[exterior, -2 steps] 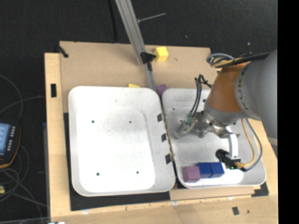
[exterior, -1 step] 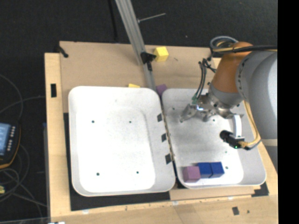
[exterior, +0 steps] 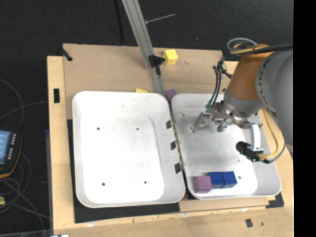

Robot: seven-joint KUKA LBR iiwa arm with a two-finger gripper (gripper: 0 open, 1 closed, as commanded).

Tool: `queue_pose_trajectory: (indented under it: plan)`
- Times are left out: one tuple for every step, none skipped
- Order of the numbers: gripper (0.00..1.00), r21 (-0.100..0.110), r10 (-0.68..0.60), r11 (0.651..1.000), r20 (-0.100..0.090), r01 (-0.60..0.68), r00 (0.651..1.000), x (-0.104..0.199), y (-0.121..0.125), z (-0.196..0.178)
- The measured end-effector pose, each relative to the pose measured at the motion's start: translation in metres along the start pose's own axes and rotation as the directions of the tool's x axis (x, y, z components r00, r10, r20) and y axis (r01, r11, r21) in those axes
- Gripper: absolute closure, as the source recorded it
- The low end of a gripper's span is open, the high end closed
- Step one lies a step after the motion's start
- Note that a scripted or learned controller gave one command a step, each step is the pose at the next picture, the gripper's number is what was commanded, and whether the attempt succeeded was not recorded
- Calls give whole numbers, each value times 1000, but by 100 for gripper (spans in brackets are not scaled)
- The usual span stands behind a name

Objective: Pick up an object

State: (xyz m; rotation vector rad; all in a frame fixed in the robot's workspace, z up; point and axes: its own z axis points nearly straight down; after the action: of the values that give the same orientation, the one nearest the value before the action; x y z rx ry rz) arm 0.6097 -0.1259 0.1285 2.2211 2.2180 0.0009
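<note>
A purple block (exterior: pixel 201 183) and a blue block (exterior: pixel 222 179) lie side by side, touching, at the near edge of the right bin (exterior: pixel 217 152). My gripper (exterior: pixel 209 126) hangs over the far half of that bin, well away from both blocks. Its fingers are spread open and nothing sits between them. The grey arm with its orange band (exterior: pixel 249 83) comes in from the right.
The left bin (exterior: pixel 121 147) lies next to the right one. A yellow block (exterior: pixel 171 57) rests on the bench behind the bins. A slanted metal post (exterior: pixel 142 33) rises at the back. A small purple piece (exterior: pixel 170 95) and a yellow bit (exterior: pixel 141 90) sit at the bins' far rims.
</note>
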Motion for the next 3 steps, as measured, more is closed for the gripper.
queue_pose_trajectory:
  plan:
    - [100, -1, 1, 1000, 1, -1, 1000, -2, 1, -9]
    - [100, -6, 4, 1000, 4, -4, 1000, -49, -62, -91]
    - [100, 2, -4, 1000, -2, 4, 1000, -6, -114, -92]
